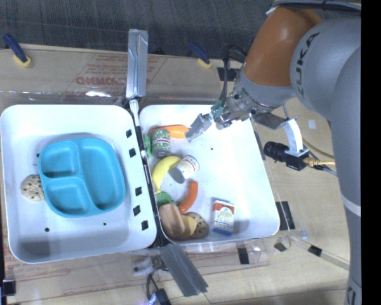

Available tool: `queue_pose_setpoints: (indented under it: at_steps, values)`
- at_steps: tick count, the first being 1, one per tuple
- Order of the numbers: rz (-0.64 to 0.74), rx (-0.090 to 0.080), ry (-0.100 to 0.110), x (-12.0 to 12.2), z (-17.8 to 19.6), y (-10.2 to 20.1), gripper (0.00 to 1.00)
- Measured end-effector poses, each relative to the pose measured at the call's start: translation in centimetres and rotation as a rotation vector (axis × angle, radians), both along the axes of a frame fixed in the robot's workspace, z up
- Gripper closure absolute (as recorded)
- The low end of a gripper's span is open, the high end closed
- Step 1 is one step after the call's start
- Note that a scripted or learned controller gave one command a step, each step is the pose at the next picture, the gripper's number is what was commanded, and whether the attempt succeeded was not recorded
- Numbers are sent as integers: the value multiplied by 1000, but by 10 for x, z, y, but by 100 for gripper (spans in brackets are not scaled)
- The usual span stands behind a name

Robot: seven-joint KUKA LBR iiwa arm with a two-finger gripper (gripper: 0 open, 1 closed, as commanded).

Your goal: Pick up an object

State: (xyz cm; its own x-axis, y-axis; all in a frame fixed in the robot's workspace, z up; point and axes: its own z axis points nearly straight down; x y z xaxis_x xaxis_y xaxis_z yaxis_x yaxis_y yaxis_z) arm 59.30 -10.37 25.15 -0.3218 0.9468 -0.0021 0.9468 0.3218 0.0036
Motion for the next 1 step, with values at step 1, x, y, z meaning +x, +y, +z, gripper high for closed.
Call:
queue_pose_setpoints:
  at_steps: [1]
  values:
    - [-103, 2, 16, -76, -121, -35, 0]
